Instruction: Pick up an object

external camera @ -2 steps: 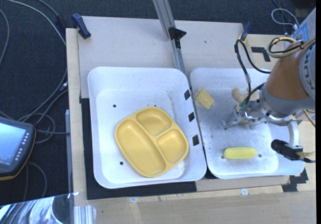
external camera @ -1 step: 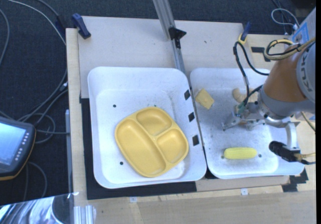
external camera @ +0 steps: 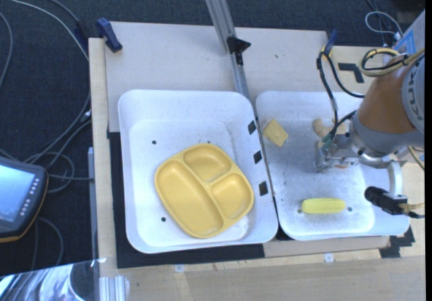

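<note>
Two white bins (external camera: 135, 178), fingers (external camera: 326, 156) low in right bin, opening unclear, beside tan object (external camera: 322, 127).

One fixed camera above the bench (external camera: 169, 57), looking down aslant (both bins (external camera: 135, 111) in frame)

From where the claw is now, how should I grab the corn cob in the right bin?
Grip the corn cob across its middle, coming straight down from above. It lies flat, its long axis running left to right, with bare bin floor on both long sides for the fingers.
</note>
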